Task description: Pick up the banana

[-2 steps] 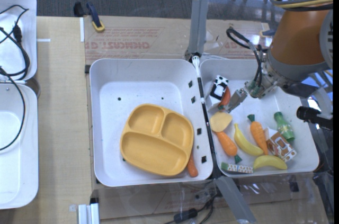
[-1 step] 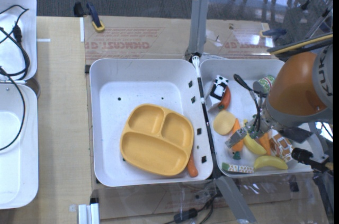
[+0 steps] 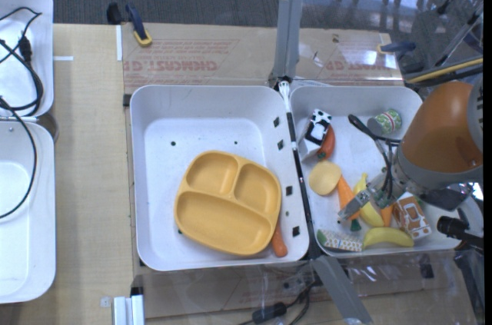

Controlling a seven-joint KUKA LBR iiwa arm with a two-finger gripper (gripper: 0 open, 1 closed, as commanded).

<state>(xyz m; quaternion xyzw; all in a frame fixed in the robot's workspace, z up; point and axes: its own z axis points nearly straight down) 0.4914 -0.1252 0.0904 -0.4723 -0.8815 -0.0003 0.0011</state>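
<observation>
Camera view
Bench: pale wood-look top (image 3: 84, 162), matt, with a brown cardboard sheet (image 3: 215, 54) printed in red lying flat behind the bins.
Left bin (image 3: 154, 162): shallow white plastic, rounded corners, smooth floor with a few dark specks.
Plate (image 3: 228, 201): yellow-orange moulded plastic, rounded, split into three compartments, lying slightly askew on the left bin's floor.
Small carrot (image 3: 278, 244): orange, tapered, at the plate's near right edge against the bin wall.
Right bin (image 3: 346, 150): the same white plastic, crowded with toy food.
Banana (image 3: 387, 237): yellow, curved, smooth-skinned, lying flat near the right bin's front wall, just right of a patterned flat piece (image 3: 338, 242).
Second yellow piece (image 3: 370, 213): banana-like, tilted, just above the banana and touching the gripper's tip.
Other contents: a black-and-white die-like block (image 3: 318, 127) with an orange carrot (image 3: 328, 143) leaning beside it; a pale yellow rounded piece (image 3: 325, 178); an orange stick (image 3: 347, 194); a green-labelled can (image 3: 387, 121) on its side; a small orange-and-white carton (image 3: 411, 215).
Arm: grey links with a glossy orange band (image 3: 442, 135), domed, covering the right bin's right side.
Gripper (image 3: 360, 204): thin metallic fingers lowered among the orange stick and the second yellow piece; how far they stand apart, and whether anything sits between them, cannot be told.
Gripper versus banana: near, above and left of it, not seen touching.
</observation>
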